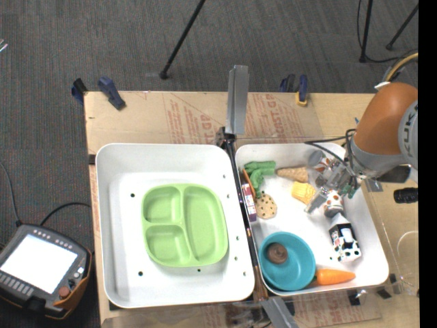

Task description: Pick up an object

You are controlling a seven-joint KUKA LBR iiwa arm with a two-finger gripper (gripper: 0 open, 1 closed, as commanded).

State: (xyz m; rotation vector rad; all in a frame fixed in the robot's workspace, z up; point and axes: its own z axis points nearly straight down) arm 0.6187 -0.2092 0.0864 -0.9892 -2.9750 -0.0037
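Nearest the camera in the right-hand white bin [374, 248], an orange toy carrot [334, 276] and a blue bowl [288, 260] sit untouched, a black-and-white toy cow [345, 241] just behind. Further back, the gripper [326, 195] is down beside a yellow corn piece [303, 193]; how its tool is set, I cannot tell. Nothing looks lifted, so the pick seems undone. Across, a green divided plate [184, 224] lies in the left bin [113, 183].

The cardboard-topped bench [177, 115] bears two white bins [116, 183] side by side.
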